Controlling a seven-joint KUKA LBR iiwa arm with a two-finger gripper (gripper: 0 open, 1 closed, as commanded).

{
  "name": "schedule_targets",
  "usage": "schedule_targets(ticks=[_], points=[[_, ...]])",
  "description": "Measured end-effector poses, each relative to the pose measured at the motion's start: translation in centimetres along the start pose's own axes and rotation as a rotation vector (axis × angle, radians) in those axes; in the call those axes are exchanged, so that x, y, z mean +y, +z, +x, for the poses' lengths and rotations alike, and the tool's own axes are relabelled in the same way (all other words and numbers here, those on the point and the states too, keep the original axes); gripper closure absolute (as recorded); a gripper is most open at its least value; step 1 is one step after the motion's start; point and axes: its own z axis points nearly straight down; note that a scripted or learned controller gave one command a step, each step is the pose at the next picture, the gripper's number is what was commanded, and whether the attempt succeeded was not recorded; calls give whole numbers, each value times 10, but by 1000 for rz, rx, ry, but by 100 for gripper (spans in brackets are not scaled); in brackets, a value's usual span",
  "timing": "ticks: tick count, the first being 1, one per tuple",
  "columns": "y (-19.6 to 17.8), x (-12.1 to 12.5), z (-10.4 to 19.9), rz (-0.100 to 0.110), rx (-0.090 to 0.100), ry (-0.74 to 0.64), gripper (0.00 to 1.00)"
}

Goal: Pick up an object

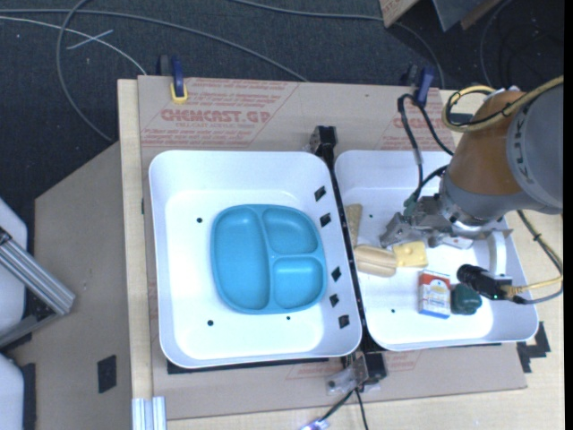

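Across the bench, two shallow white bins sat side by side. The left bin [170,240] held a blue divided plate [268,258], lying flat near its middle. The right bin [385,330] held the small things, and the grey arm [528,164] with its orange band reached in over that bin's far right portion.

The gripper [414,227] hung low over the right bin's middle, its metal fingers pointing toward the left bin; whether they stood open or closed could not be told, and nothing showed between them.

The likeliest target, a pale yellow block [412,255], lay just below the gripper in view, nearly under it. A tan roll-shaped object [376,262] touched the block's left side, its long axis running left to right. A slim tan piece [353,224] lay by the bin's left wall. A small red-and-white box [435,295] and a dark green object [466,299] sat nearer the front edge, apart from the gripper.
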Motion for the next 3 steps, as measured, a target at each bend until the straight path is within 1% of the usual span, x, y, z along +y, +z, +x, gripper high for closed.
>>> schedule_targets(ticks=[1,2,3], points=[[-14,1,0,-6,0,0,100],[-58,1,-4,-11,-3,0,100],[-112,-2,6,-11,-3,-2,100]])
